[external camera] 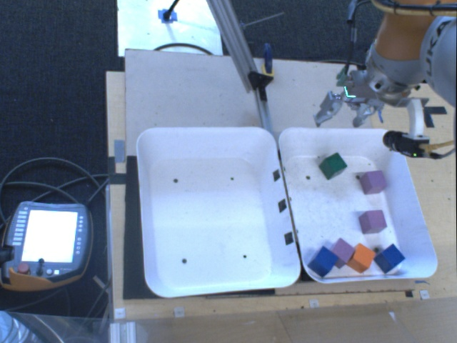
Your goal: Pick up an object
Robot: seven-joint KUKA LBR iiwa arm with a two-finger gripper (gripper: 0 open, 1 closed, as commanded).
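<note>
Here the metal two-finger gripper (pixel 345 112) hangs with its fingers spread and nothing between them, above the far rim of the right-hand shallow white plastic bin (pixel 421 220). The small green cube (pixel 332 166) lies below it, inside that bin near the far wall. Farther toward the bin's near wall sit two purple cubes (pixel 372 182), then blue, purple and orange blocks (pixel 360 257) clustered together.

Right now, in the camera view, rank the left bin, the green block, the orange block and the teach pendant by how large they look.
1. left bin, by far the largest.
2. teach pendant.
3. green block.
4. orange block, partly hidden by its neighbours, so its place below the green block is unsure.
</note>
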